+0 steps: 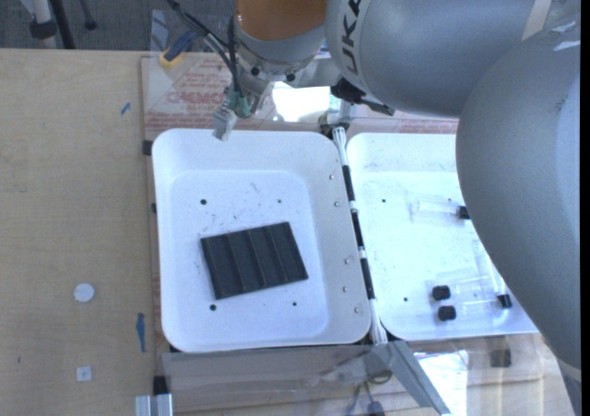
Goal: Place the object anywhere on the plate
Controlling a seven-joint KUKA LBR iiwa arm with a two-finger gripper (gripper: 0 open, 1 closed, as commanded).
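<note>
1. The dark grey plate (253, 260) lies flat on the floor of the left bin (180, 165), a little below the centre of the frame. It is rectangular, with raised ribs running along its short direction, and it sits turned slightly so that its right end is higher in the frame than its left.
2. Small clear tubes with black caps (456, 292) lie in the right bin (387, 174), at the lower right of the frame. One more clear tube (438, 210) lies further up in that bin. They look thin, see-through and hard to make out against the white floor.
3. The plate and the tubes are well apart, in separate bins.
4. The grey arm (442, 27) with its orange band crosses the top and right of the frame and covers part of the right bin.
5. The gripper's end is hidden under the wrist at the top centre, so whether it is open or closed cannot be told.
6. The pale wooden tabletop (69, 174) spreads over the left of the frame, bearing a small white disc (84, 292).
</note>
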